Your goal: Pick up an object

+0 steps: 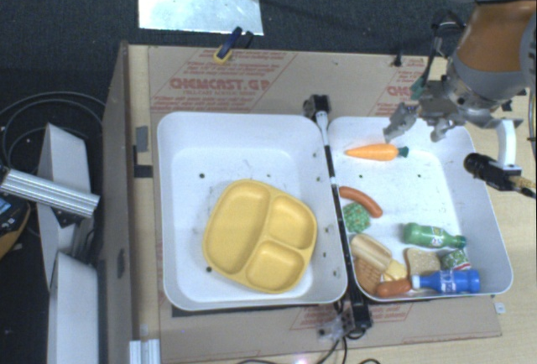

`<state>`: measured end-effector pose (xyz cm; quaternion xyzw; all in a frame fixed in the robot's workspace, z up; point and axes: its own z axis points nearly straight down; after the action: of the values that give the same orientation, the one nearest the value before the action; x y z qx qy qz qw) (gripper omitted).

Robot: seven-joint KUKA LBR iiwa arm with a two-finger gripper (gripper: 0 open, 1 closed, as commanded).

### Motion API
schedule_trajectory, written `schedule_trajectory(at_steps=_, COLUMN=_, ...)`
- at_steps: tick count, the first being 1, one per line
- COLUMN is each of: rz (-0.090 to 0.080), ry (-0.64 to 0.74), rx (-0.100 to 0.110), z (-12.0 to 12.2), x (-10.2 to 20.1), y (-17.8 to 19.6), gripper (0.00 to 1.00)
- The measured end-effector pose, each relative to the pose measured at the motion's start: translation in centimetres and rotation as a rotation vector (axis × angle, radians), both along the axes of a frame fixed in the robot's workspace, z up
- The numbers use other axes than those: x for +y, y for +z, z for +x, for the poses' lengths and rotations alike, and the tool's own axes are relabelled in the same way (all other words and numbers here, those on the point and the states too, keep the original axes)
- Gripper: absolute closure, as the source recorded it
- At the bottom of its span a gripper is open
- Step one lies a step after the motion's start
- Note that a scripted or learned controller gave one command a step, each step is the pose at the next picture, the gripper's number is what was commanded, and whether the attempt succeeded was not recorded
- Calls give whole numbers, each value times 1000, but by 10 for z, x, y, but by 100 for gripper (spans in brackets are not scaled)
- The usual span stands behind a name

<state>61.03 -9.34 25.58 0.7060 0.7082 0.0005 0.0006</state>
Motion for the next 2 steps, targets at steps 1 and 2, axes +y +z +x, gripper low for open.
schedule_trajectory(at_steps=1, rz=0, ry=-2, rx=4, z=-62, x=-21, y=-105, gripper=0)
schedule_trajectory(at_steps=2, rz=-1, ry=-1, rx=-1, z=-27, x=-30, y=-172, gripper=0)
